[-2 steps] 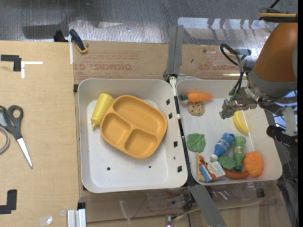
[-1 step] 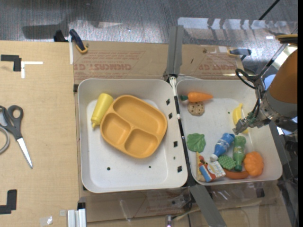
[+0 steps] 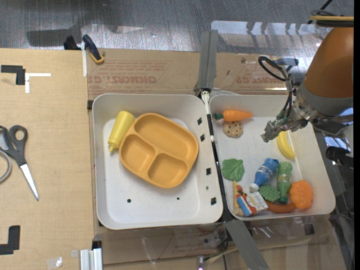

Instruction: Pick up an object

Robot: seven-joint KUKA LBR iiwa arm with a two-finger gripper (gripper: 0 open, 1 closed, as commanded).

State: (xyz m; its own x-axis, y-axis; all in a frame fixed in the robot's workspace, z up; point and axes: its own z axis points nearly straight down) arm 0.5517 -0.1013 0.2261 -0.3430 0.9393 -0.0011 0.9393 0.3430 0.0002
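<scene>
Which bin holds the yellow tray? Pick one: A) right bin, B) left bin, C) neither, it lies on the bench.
B: the tray lies in the left bin, beside a yellow bottle; the right bin holds the toy food.

Both bins [image 3: 112, 207] look like smooth, slightly glossy white plastic, the divided tray [image 3: 157, 149] and bottle [image 3: 119, 129] like matt yellow plastic, the worktop [image 3: 45, 151] like pale matt wood or board, the scissors [image 3: 21, 156] of bright metal with grey plastic handles.
</scene>
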